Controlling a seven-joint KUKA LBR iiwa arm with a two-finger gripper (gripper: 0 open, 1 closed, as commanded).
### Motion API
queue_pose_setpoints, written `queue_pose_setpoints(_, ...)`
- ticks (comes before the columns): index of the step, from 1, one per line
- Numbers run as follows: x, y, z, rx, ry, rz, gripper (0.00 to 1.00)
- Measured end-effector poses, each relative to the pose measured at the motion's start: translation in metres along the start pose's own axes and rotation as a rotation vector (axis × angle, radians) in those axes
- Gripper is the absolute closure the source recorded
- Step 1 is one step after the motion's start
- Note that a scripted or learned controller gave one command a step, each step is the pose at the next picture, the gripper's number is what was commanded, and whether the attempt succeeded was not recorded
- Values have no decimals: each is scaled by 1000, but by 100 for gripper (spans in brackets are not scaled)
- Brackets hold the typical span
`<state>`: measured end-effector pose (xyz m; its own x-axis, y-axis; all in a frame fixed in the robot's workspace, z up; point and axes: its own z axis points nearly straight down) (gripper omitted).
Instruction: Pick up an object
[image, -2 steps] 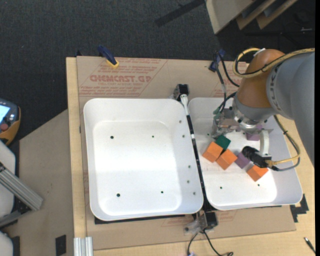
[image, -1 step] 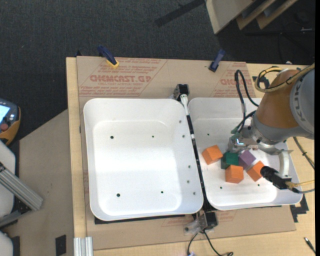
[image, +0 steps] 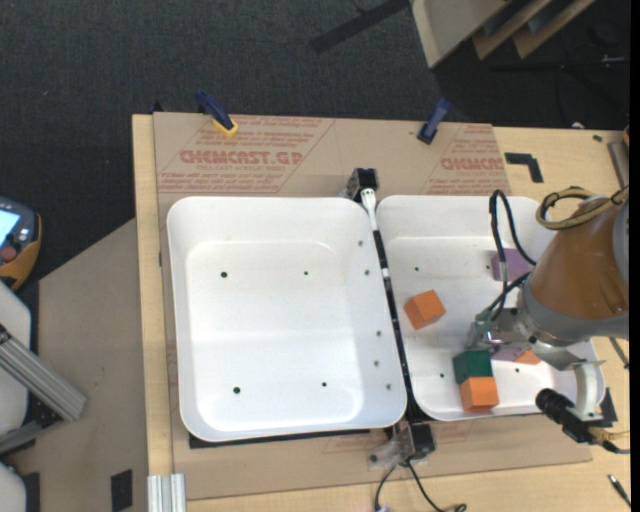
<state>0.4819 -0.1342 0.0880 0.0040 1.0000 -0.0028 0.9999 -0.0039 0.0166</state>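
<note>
A small dark green block (image: 473, 365) lies in the right shallow white plastic bin (image: 440, 225), toward its front wall, directly under the claw (image: 490, 338); how far the claw is parted cannot be told. Touching the green block's front sits a small orange cube (image: 480, 393), close to the bin's front rim. A second orange cube (image: 425, 308) lies apart, behind and left of the green block, on open floor. A pale purple piece (image: 508, 264) rests behind the green block, beside the arm.
</note>
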Motion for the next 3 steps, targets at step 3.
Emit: queue_pose_setpoints(3,-92,124,-38,8,0,-1,100)
